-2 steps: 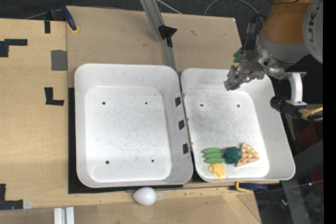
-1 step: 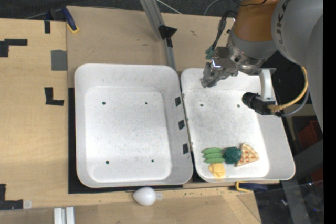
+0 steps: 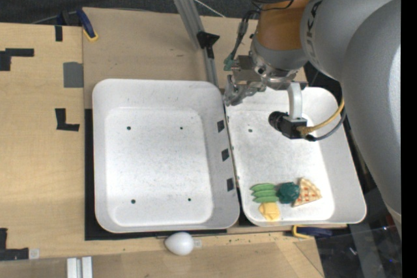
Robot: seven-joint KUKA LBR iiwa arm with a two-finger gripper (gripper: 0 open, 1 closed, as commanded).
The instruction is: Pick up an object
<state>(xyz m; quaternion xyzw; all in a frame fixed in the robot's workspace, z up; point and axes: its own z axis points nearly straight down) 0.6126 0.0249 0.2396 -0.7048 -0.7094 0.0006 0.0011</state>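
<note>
The claw (image 3: 236,93) was seen at the right bin's (image 3: 326,159) far left corner, its state untellable, and would best be carried to the toy food (image 3: 285,194) clustered at the near edge.

1. No readable text, label, brand, number or sign appeared anywhere in the camera view.
2. The two white bins (image 3: 156,153) bore only small dark dots and specks, none forming letters or digits.
3. The black tape pieces (image 3: 64,119) on the bench (image 3: 39,159) made plain angular shapes, not characters.
4. The arm (image 3: 352,29) showed bare grey and orange surfaces with no legible marking.
</note>
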